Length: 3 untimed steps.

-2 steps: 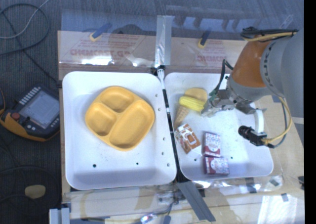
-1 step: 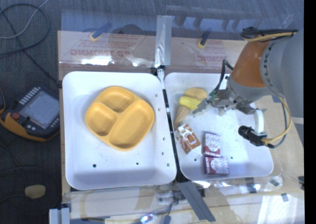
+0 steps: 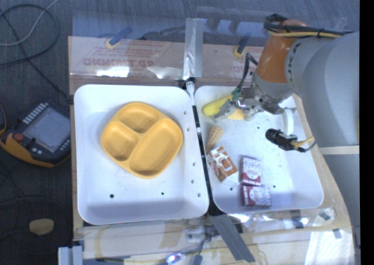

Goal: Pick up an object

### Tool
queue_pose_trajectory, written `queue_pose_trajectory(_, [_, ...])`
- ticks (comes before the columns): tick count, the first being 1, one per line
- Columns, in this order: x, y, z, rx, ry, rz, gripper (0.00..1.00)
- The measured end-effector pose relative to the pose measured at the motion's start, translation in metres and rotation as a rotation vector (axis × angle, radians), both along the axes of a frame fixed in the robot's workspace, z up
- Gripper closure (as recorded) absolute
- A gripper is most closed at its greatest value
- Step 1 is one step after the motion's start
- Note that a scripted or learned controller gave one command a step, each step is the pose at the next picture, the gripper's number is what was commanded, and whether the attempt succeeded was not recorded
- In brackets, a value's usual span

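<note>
Bench: L bin [image 3: 93, 199] w/ yellow tray [image 3: 142, 138]; gripper [image 3: 238, 107] grip state unclear.

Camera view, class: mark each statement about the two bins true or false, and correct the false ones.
1. The yellow divided plate lies in the left bin. True.
2. The plate has five compartments. False: three.
3. The pincer is over the right bin, near its far-left corner. True.
4. The ice cream cone lies on the plate. False: it lies in the right bin, near the divider.
5. Two small boxes lie in the right bin. True.
</note>
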<state>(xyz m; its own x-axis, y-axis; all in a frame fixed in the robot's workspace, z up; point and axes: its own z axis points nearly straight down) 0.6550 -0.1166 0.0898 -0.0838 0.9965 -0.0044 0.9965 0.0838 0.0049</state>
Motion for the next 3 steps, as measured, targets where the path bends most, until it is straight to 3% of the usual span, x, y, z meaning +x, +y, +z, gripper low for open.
queue_pose_trajectory(1, [0.007, 0.005, 0.0, -0.005, 0.036, -0.108, 0.0])
queue_pose_trajectory(2, [0.011, 0.008, 0.01, -0.005, 0.016, -0.111, 1.0])
queue_pose_trajectory(3, [0.011, 0.008, 0.01, -0.006, 0.017, -0.11, 0.0])
